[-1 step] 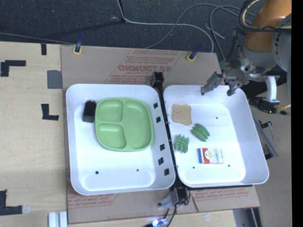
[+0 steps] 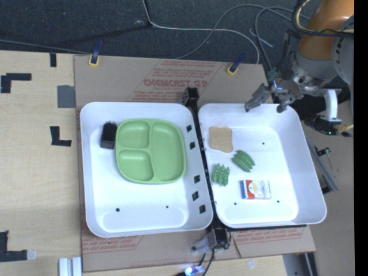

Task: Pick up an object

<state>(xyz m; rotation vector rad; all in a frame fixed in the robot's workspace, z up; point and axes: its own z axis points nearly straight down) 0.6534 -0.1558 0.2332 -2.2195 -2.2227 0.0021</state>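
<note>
The right bin (image 2: pixel 299 154) holds a tan slice of toast (image 2: pixel 221 138), a green pea pod (image 2: pixel 243 160), a small green leafy piece (image 2: pixel 221 174) and a white carton with red and blue print (image 2: pixel 255 189). My gripper (image 2: pixel 268 102) hangs above the bin's back rim, at the upper right of the view. Its two dark fingers are spread apart with nothing between them. All of the objects lie below and to the left of it.
The left bin (image 2: pixel 98 200) carries a green divided plate (image 2: pixel 151 150) and a small black block (image 2: pixel 108 134) beside it. Black clips run along the seam between the bins. Cables trail across the dark floor behind the bench.
</note>
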